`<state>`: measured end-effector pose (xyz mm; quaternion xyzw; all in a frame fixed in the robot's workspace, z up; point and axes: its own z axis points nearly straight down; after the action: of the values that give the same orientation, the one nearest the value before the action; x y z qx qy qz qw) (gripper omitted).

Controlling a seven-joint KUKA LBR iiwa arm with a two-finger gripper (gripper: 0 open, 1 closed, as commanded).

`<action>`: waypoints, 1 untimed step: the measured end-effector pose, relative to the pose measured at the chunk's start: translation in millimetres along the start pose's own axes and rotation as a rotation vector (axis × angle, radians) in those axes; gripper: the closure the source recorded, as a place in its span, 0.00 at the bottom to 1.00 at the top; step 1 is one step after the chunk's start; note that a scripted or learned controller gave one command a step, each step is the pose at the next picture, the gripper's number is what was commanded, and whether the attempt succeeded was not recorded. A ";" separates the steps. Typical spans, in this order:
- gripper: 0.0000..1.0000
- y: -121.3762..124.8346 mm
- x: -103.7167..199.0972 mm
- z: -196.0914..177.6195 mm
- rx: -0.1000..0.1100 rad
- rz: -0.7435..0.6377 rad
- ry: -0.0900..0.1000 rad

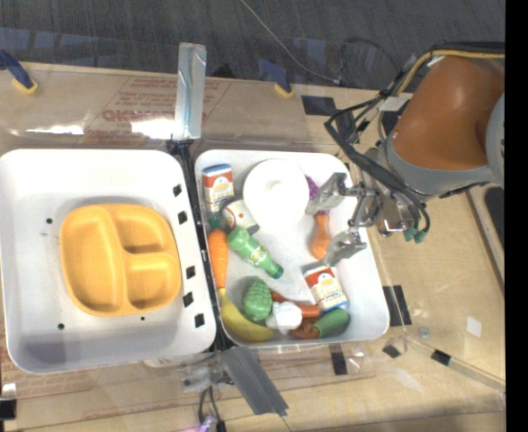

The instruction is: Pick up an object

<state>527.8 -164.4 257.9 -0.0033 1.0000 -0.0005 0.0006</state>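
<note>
Dark carpet surrounds a bench topped with brown cardboard [111, 106], on which two shallow white bins sit side by side. At the right bin [369, 288], the silver two-finger gripper [335, 218] hangs with its jaws spread apart, one finger [328, 193] toward the far side and the other [346, 245] toward the near side. Between those open fingers lies a small orange drumstick-shaped toy [320, 231], not clamped; whether either finger touches it cannot be told. Just beside it toward the bin's middle rests a round white plate [275, 192], with a bit of purple [311, 187] peeking from its right edge. A small red-and-white carton [217, 188] stands at the far left corner, and a second such carton [326, 287] lies near the closer finger. A green plastic bottle [253, 251] lies tilted in the middle, an orange carrot [219, 255] along the left wall, and a yellow banana [241, 325], a green bumpy vegetable [256, 299], a white cap-like piece [288, 315] and a dark green cucumber-like piece [332, 321] crowd the near end. The left bin [30, 331] holds a yellow divided plastic tray [120, 257]. Grey and orange, the arm [448, 120] reaches in from the right, trailing black cables.
</note>
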 end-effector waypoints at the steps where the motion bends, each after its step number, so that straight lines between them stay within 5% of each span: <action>1: 0.00 -27.9 -23.3 155.1 -0.006 -0.276 0.009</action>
<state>551.5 -192.3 102.8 -0.1406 0.9901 0.0023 -0.0038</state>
